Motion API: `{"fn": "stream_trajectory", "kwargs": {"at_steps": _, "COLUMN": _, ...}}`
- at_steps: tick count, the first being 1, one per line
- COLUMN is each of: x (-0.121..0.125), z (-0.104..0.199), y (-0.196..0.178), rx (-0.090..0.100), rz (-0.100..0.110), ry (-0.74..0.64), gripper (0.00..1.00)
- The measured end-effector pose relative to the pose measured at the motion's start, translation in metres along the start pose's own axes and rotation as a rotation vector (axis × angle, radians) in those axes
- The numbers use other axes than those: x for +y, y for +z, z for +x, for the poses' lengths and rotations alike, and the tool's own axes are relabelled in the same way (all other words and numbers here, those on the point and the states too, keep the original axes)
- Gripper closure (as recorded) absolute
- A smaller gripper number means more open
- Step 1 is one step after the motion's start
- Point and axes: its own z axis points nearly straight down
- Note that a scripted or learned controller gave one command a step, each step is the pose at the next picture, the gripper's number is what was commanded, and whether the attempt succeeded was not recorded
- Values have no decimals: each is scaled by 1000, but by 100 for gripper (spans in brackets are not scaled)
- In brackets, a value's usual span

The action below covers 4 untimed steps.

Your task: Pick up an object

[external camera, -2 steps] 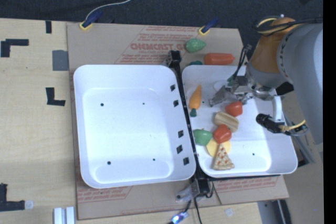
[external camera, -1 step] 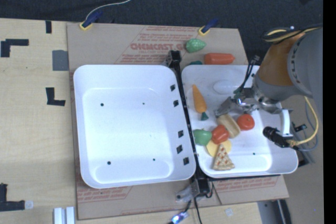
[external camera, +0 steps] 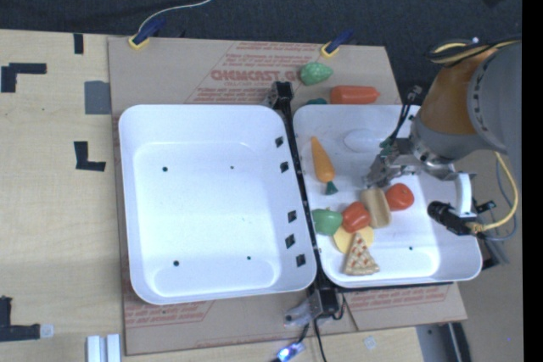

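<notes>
The arm's gripper (external camera: 383, 169) hangs low in the right bin (external camera: 424, 263), just above the bread roll (external camera: 376, 206) and beside the tomato (external camera: 399, 197), probably to grasp one, but I cannot tell how its jaws stand.

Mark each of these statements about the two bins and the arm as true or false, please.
1. The toy food lies in the right bin. True.
2. The carrot sits in the left bin. False: it lies in the right bin, near the divider.
3. The pizza slice lies near the right bin's front edge. True.
4. The gripper hovers over the left bin. False: it is over the right bin, near the bread piece.
5. The orange-red piece lies outside the bins on the cardboard. True.
</notes>
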Motion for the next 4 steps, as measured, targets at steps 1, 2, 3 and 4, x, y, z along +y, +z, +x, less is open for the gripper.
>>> {"fn": "stream_trajectory", "kwargs": {"at_steps": 1, "x": 72, "z": -14, "y": 16, "rx": 6, "rz": 55, "ry": -5, "gripper": 100}}
{"fn": "stream_trajectory", "kwargs": {"at_steps": 2, "x": 82, "z": -25, "y": -248, "rx": -4, "rz": -15, "ry": -1, "gripper": 100}}
{"fn": "stream_trajectory", "kwargs": {"at_steps": 3, "x": 82, "z": -7, "y": -369, "rx": -1, "rz": -12, "ry": -3, "gripper": 100}}
{"fn": "stream_trajectory", "kwargs": {"at_steps": 4, "x": 81, "z": -19, "y": -445, "rx": -1, "rz": -7, "ry": -1, "gripper": 100}}
